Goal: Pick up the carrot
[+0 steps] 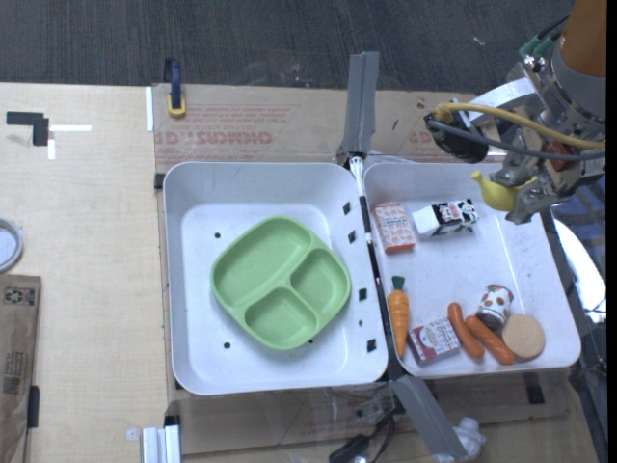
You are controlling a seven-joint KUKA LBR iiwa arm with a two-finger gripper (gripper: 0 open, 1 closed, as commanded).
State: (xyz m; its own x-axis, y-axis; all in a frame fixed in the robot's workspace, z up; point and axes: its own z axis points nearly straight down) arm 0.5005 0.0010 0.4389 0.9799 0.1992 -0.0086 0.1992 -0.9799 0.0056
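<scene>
We saw one carrot (398, 313) lying against the left wall of the right bin (540, 268), just beside a small red carton (433, 340). The end effector (525, 196) hovered over the bin's far right corner, well apart from it; we could not tell its state. A grasp risked hitting the wall or carton. We counted two bins, one green plate (280, 283) and two sausages (477, 334).

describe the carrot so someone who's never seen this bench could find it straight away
Of the two white bins, take the right-hand bin, not the one holding the green divided plate. The carrot lies against that bin's left wall, near the front, pointing lengthwise along the wall. It is orange like the two sausages further right, but it alone tapers and has a green leafy top.
</scene>
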